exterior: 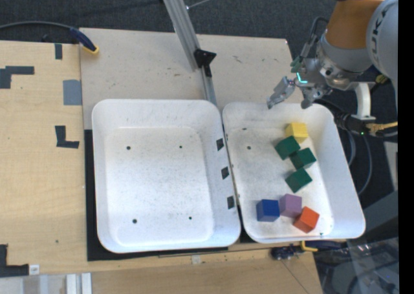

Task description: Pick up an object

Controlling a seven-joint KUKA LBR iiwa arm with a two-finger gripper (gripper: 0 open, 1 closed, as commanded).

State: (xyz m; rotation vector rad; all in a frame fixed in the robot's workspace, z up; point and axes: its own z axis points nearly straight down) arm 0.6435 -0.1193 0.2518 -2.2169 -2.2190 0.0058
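Note:
The right bin (259, 163) holds several small blocks. A yellow block (297, 131) lies near its far edge, with three green blocks (286, 148) (303, 157) (298, 179) in a line below it. At the near end lie a blue block (268, 210), a purple block (290, 205) and an orange block (307, 219). My gripper (292, 95) hangs above the bin's far rim, up and slightly left of the yellow block. Its two fingers stand apart, open, with nothing between them.
The left bin (155, 170) sits beside the right one. A slanted metal post (184, 24) rises from behind the two bins. A blue and yellow tool (84, 39) lies at the bench's far left. Cables (372, 128) hang at the right of the bench.

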